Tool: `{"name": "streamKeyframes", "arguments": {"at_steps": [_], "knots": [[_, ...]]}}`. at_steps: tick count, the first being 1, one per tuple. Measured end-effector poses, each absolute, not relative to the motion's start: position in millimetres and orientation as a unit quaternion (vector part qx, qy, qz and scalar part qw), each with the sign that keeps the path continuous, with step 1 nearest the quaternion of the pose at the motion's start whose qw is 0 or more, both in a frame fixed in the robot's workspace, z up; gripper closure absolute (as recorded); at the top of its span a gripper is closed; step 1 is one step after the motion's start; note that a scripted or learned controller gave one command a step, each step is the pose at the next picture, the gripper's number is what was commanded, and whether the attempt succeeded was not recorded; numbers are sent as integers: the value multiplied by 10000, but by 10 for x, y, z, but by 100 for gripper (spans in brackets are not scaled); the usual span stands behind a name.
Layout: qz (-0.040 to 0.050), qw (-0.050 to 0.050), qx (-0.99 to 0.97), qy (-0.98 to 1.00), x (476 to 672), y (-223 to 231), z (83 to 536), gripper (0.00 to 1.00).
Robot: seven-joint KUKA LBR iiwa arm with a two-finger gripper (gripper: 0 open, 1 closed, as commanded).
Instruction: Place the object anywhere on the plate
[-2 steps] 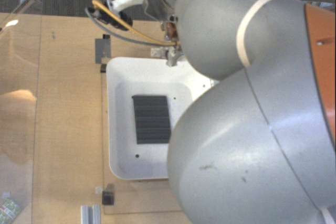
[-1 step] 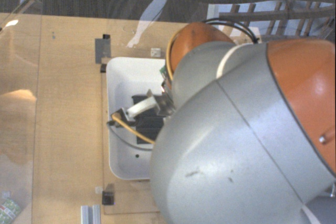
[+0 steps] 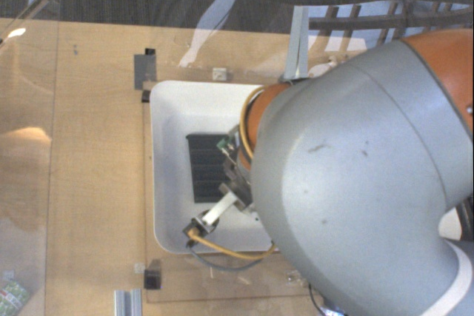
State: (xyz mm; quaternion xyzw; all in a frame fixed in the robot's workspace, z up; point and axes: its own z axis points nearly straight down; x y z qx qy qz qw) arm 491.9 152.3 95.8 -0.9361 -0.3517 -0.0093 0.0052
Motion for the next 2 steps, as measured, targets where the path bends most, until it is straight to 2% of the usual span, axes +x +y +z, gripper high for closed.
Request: {"name": "streamKeyframes", "arguments": {"at_steps": [1,2], "knots": [[-134,-18,-9406,-3394,4953,2134,951,100],[-126,-25,-9546,-2976,4956,2313,950,100]]}}
